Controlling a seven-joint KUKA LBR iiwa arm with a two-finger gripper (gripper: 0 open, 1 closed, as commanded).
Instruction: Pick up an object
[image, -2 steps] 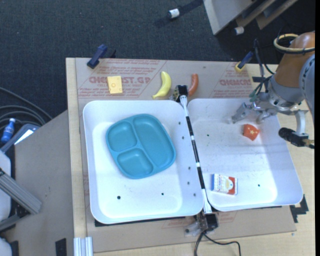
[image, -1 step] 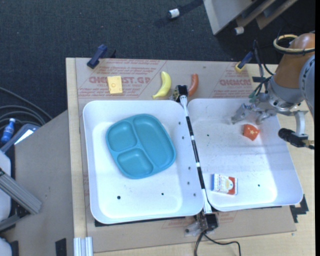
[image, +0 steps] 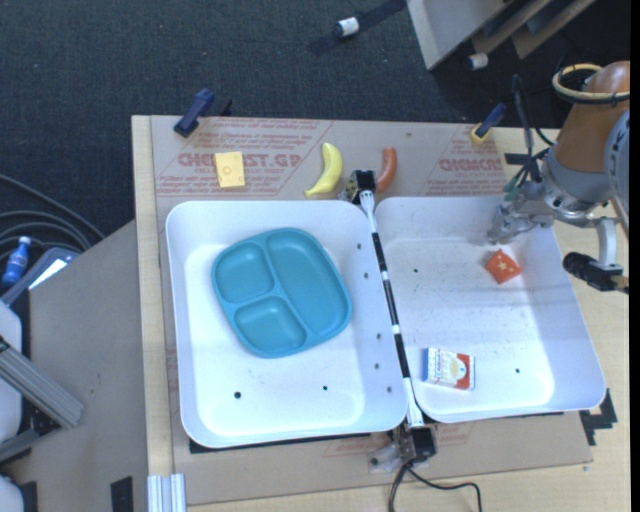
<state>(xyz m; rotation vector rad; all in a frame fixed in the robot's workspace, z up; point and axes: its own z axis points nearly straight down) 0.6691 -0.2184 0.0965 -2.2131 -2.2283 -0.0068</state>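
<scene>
At the upper right of the frame I see the arm (image: 590, 130) reaching in over the right bin (image: 540, 390), its gripper (image: 510, 222) hanging low above the bin's upper part. From this angle I cannot tell how the claw is set, and I see nothing in its hold. Just below and slightly left of the gripper lies a small orange block (image: 502, 267) on the bin floor, close to the claw but apart from it as far as I can judge. Lower down, toward the bin's bottom left, a small white carton with a red and blue print (image: 447, 368) lies flat. Over in the left bin (image: 200, 400) I see a blue divided plate (image: 281, 291) resting near the middle. Beyond the bins, along the upper edge of the bench, a yellow banana (image: 326, 170), an orange sausage-shaped toy (image: 386, 168) and a yellow tag (image: 229, 170) lie on the cardboard
</scene>
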